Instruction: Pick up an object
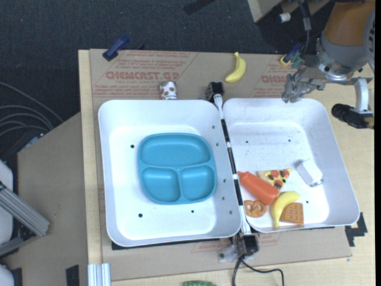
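Up at the right bin's point(333, 124) far rim hangs the tool point(296, 92), nothing visibly in it; how wide it stands I cannot tell. Toys cluster in that bin's near corner: carrot point(258, 186), banana point(282, 204), pizza slice point(275, 175), pretzel point(253, 208), cracker point(292, 214). They're likely light, stiff, slick plastic; the carrot's thick middle looks the surest hold.

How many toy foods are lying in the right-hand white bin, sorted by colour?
Orange-red: 1, the carrot-like plastic piece
Yellow: 1, the plastic banana
Brown: 2, the small pretzel and the waffle square
Mixed colours: 1, the pizza slice
White: 1, the small block
Total: 6
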Controlling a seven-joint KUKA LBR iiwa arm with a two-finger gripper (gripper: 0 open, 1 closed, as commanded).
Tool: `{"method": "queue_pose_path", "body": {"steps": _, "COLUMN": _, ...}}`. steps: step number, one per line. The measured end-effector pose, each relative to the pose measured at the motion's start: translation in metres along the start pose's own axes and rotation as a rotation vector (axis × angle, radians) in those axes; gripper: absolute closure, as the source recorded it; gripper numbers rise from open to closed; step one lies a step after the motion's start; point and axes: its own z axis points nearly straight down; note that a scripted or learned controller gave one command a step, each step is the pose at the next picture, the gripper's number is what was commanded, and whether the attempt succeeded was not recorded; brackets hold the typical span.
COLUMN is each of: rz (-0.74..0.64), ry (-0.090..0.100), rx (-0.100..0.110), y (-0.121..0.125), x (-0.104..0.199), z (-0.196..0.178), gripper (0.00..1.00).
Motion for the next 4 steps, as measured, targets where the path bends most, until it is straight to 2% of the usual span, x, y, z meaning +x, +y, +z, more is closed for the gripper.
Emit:
{"method": "queue_pose_path", "body": {"steps": 1, "rz": -0.001, "ry": 0.001, "rx": 0.001, "y": 0.008, "x": 0.028, "z": -0.021, "gripper": 1.00}}
{"method": "queue_pose_path", "body": {"steps": 4, "rz": 0.000, "ry": 0.001, "rx": 0.005, "y": 0.007, "x": 0.086, "z": -0.025, "gripper": 1.00}}
